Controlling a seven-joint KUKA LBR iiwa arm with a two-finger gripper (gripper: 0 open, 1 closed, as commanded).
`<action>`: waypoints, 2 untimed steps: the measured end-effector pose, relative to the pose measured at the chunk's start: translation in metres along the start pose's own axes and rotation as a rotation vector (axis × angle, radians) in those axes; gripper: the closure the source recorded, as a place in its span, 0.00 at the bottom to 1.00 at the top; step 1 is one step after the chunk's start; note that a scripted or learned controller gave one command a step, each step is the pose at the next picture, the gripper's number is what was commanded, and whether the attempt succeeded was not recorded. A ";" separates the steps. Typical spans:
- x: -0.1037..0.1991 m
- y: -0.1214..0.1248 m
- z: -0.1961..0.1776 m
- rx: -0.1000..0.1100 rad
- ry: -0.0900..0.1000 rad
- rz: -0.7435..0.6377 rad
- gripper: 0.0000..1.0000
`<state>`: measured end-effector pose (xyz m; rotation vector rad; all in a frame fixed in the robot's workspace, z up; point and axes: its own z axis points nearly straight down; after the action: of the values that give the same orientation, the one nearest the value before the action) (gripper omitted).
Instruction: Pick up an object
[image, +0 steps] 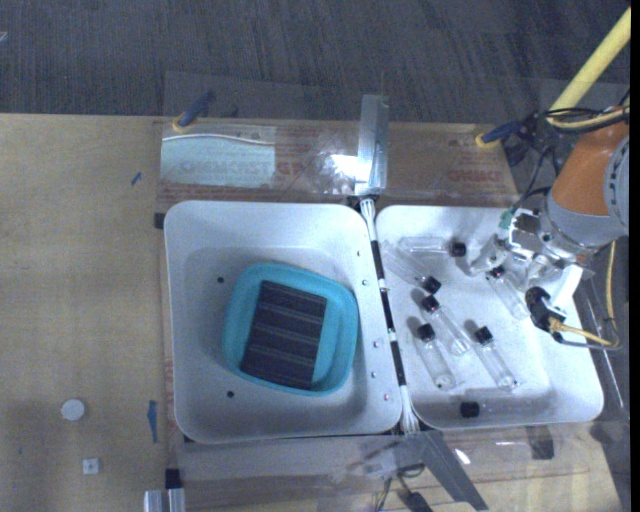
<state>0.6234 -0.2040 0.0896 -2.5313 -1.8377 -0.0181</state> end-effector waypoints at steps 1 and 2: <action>0.006 -0.005 0.002 -0.007 -0.013 -0.024 0.00; 0.009 0.016 0.002 -0.003 -0.007 -0.065 0.00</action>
<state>0.6410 -0.2007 0.0878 -2.4759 -1.9236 -0.0122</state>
